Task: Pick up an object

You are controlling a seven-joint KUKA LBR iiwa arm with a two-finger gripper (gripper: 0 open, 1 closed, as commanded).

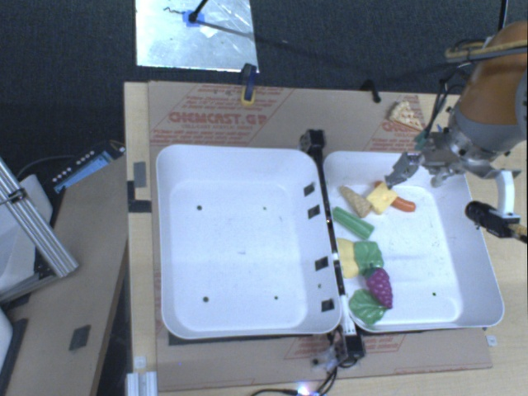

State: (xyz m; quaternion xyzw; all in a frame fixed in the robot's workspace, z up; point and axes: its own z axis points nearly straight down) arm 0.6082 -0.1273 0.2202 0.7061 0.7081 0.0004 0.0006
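My jaws hang low over the far part of the right bin [437,254], at the tip of my gripper [399,173]. From this slant I cannot tell whether they stand wide or narrow, and nothing shows between them. Just beside them, on the side toward the dividing rims, lies the yellow block [381,197], so close that I cannot say whether we touch. An orange-red piece [403,205] lies against that block, and a tan cone [355,200] sits just past it from me. Further from my jaws, toward the near rim, come a green stick [352,223], a yellow piece [347,256] touching a green piece [370,254], purple grapes [379,287] and a green leaf [365,308], all keeping to the divider side. The only writing I can read is reddish print on the brown sheet [280,110] under the bins, behind the left bin [239,246]. It looks like CHEMCAST GP, and the fainter print elsewhere is too small to read. Bare white floor stretches from my jaws toward the right bin's outer and near rims.
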